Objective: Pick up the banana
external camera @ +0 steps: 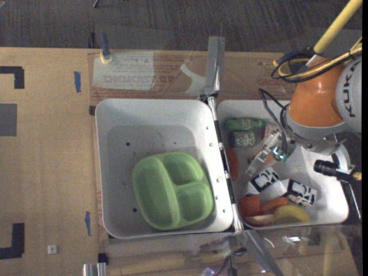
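**Banana at the near edge, arm above it**

The curved yellow banana (pixel 291 213) lies in the right white bin's (pixel 339 209) near corner, beside orange pieces (pixel 261 204). Farther back hangs the gripper (pixel 265 157), apart from the banana; whether it is clenched, I cannot tell. Left, a green divided plate (pixel 172 190) sits alone.

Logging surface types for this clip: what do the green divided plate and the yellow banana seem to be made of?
The green three-compartment plate looks like moulded plastic with a matte to satin finish: uniform colour, soft rounded ridges, faint sheen. The yellow banana in the right white bin looks smooth and evenly coloured, possibly a plastic toy; real fruit cannot be ruled out at this resolution.
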Robot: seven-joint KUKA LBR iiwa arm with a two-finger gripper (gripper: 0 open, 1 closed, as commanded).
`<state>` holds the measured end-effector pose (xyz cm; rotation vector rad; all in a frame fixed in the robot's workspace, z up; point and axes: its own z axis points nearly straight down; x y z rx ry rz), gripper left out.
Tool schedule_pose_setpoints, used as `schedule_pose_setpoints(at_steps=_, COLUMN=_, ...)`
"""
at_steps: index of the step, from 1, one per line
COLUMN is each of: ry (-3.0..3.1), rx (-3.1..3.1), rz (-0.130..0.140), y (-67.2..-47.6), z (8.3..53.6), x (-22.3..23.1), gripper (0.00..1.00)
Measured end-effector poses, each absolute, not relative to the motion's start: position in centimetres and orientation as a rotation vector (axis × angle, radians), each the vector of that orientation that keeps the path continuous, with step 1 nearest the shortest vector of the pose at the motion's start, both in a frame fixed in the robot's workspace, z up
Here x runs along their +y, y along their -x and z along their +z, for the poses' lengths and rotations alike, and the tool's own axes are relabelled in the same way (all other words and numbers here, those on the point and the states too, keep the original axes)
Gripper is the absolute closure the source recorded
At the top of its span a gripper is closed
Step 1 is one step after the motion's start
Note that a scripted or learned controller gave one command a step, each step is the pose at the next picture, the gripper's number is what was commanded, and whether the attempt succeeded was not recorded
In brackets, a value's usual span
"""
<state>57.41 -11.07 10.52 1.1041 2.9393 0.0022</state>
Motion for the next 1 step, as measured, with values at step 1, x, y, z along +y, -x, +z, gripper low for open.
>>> schedule_pose_setpoints(at_steps=1, ry=-1.057, rx=2.95, rz=0.003, y=-61.98, z=21.09, x=-12.18, gripper=0.0)
